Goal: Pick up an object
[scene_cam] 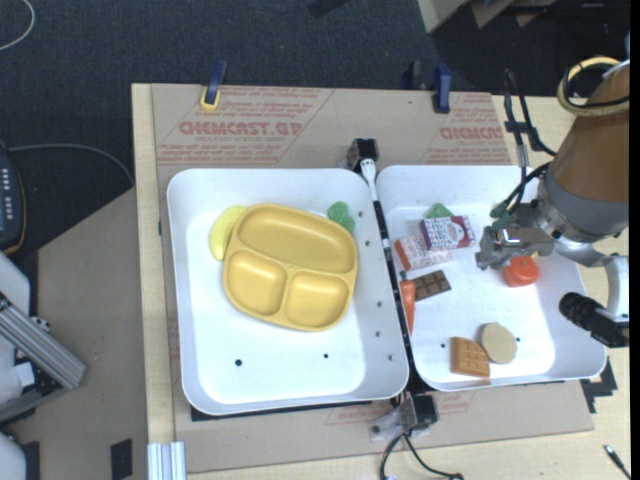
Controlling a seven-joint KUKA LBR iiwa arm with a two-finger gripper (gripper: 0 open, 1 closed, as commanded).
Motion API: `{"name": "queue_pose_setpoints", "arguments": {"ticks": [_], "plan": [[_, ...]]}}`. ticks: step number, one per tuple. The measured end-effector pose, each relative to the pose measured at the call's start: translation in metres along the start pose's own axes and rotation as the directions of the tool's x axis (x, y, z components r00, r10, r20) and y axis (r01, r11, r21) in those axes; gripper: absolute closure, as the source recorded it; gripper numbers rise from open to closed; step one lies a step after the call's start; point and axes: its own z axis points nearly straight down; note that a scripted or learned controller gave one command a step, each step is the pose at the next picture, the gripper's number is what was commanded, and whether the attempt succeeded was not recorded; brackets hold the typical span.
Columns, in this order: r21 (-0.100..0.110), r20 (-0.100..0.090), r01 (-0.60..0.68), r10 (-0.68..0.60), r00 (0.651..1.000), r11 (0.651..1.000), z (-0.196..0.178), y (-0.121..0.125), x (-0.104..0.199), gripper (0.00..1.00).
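The gripper (503, 245) sits at right of frame directly beside the red object (520, 271), presumably positioned for grasping; finger opening and hold cannot be determined.

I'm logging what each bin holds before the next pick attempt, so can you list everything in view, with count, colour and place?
Divided tray: 1, yellow, middle of left bin.
Yellow piece: 1, partly under the tray's left edge.
Green piece: 1, at the tray's upper right edge.
Bins: 2, white, side by side on the bench.
Packet: 1, white and red, upper left of right bin.
Small green item: 1, just above the packet.
Chocolate bar: 1, brown, below the packet.
Carrot-like piece: 1, orange, along right bin's left wall.
Waffle: 1, tan, lower right bin.
Round biscuit: 1, beige, beside the waffle.
Red object: 1, below the gripper.
Clamps: 2, yellow and blue, bench's far edge.
Gripper: 1, grey, over the right bin.
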Motion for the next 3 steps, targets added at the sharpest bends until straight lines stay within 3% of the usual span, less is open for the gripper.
{"name": "queue_pose_setpoints", "arguments": {"ticks": [1,2,3], "plan": [[0.002,-0.001,0.003,-0.003,1.0,1.0,0.008,0.054,0.02,1.0],[0.001,-0.003,0.004,-0.004,1.0,1.0,0.004,0.097,0.059,1.0],[0.003,-0.001,0.0,0.0,1.0,1.0,0.005,0.112,0.06,1.0]]}}
